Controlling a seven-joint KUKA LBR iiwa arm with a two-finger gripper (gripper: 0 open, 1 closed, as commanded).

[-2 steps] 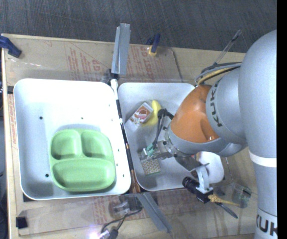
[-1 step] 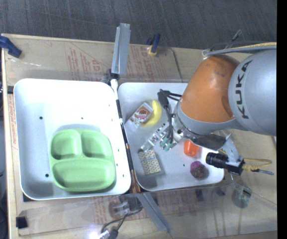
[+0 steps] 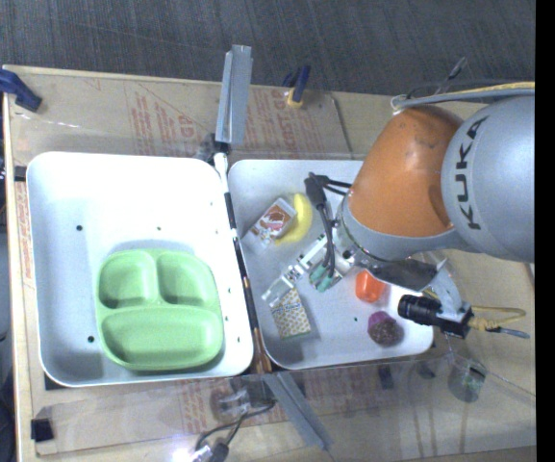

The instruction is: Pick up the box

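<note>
The box [image 3: 275, 221], small with a red, orange and white print, lies in the upper left part of the right bin [image 3: 258, 186], leaning against a yellow object [image 3: 302, 214]. My gripper [image 3: 304, 269] hangs low over the middle of the right bin, a short way below and to the right of the box and apart from it. Nothing of the box is under the gripper. The arm's orange band [image 3: 402, 186] and grey wrist cover the bin's right side.
A patterned flat packet [image 3: 291, 316] lies just below the gripper. An orange piece [image 3: 368, 285] and a dark purple lump [image 3: 385, 328] sit at the lower right. A green divided tray [image 3: 159, 309] rests in the left bin [image 3: 65, 191]. The bins' shared wall runs close to the box's left.
</note>
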